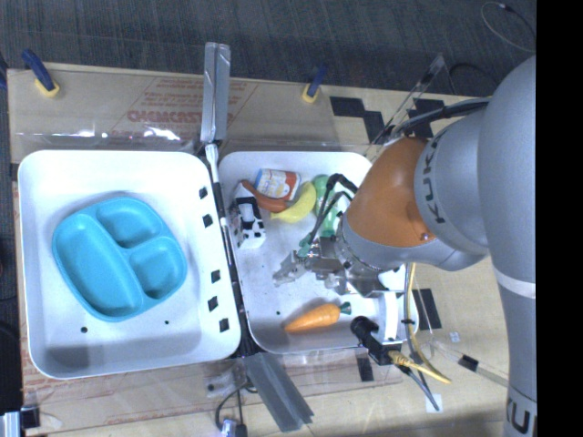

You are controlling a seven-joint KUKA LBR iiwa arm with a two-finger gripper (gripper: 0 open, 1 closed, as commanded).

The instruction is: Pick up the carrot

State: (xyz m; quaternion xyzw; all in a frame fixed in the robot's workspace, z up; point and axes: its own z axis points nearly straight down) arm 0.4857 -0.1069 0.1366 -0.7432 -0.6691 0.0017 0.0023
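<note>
- Carrot (314,318) lies on the floor of the right bin (273,285), near its front wall, leafy end pointing right; nothing grips it.
- Gripper (305,262) hangs just behind the carrot, over bare bin floor. We can't tell whether the jaws are open or closed at this angle.
- Risk: descending from here, we judge the jaws land behind the carrot and grab nothing.
- Risk: carrot is round and tapered; an off-centre pinch could roll or squirt it against the front wall.
- Risk: banana (299,206), orange packet (273,183) and cow toy (249,224) sit further back; a wide swing could clip them.
- Blue tray (118,255) in the left bin (46,335) is well clear.
</note>
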